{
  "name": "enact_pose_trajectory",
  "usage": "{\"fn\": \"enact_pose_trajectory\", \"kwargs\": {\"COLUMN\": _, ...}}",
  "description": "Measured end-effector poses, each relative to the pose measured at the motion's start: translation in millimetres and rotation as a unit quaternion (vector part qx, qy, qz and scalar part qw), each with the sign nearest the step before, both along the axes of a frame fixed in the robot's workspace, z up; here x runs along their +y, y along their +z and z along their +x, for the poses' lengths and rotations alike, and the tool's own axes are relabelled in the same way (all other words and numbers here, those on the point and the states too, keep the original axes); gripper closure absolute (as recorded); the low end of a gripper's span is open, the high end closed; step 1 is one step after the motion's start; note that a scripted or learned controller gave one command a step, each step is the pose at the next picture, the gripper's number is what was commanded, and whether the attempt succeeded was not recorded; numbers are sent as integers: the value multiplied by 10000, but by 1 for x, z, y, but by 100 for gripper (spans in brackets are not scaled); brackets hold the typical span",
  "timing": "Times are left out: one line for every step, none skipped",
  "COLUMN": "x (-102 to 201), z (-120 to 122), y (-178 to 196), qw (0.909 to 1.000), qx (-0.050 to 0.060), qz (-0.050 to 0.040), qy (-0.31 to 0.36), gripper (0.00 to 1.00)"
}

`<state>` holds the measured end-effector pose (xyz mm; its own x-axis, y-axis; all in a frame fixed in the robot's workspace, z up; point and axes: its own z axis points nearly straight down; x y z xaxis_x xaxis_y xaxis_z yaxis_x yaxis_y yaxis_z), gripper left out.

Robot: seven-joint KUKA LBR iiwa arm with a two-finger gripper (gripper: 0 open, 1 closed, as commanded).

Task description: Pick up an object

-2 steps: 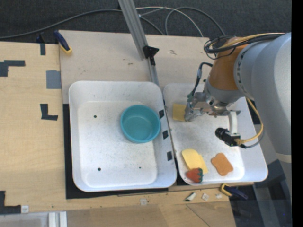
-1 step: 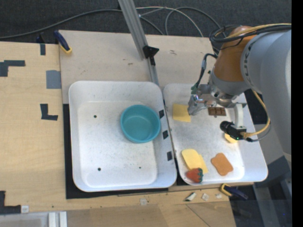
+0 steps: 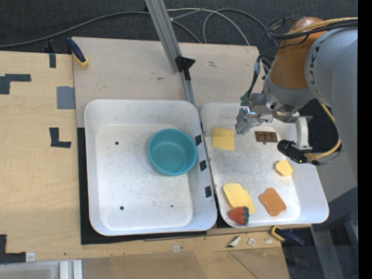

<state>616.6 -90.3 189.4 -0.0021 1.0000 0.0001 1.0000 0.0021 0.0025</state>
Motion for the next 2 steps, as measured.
{"fn": "enact_pose_trajectory", "kwargs": {"x": 0, "z": 1, "y": 48, "qw": 10000, "qx": -9, "qz": -3, "qy": 0, "gripper": 100}}
{"fn": "enact_pose_trajectory", "kwargs": {"x": 49, "z": -1, "y": 50, "qw": 10000, "qx": 19, "qz": 8, "qy": 20, "gripper": 100}}
